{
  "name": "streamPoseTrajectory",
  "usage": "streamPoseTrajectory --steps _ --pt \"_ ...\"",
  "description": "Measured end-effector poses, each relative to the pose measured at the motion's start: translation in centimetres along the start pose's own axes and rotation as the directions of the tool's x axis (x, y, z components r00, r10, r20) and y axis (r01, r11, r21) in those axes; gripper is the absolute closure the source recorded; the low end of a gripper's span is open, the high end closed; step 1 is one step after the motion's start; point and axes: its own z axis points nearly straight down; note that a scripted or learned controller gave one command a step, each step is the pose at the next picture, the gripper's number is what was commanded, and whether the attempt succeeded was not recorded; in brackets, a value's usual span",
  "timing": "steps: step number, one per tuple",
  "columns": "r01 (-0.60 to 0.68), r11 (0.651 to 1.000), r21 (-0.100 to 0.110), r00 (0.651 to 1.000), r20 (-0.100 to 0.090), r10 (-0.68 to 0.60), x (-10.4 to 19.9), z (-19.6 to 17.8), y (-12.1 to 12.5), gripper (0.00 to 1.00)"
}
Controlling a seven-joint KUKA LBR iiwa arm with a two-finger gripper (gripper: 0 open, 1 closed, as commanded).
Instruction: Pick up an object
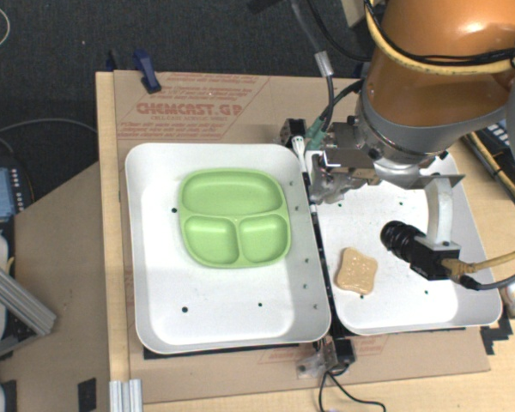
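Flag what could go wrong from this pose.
The gripper hangs over the seam between the bins, apart from the tan biscuit; descending here would likely strike a rim.
The biscuit lies flat near the right bin's left wall, so a grasp may just push it.
The green plate in the left bin looks too wide to pinch.

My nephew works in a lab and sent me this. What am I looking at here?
One camera, fixed above a bench, looks down at a slant. The big grey and orange machine is a robot arm reaching in from the right. Its jaws hang over the upper left corner of the right white bin. I see nothing held. In that bin lies a tan biscuit-like piece. The left bin holds a green divided plate.
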Motion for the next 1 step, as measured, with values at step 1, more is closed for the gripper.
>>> streamPoseTrajectory --steps 1 --pt "0.013 1.0 -0.001 1.0 -0.003 -0.013 8.04 -0.61 -0.11 1.0"
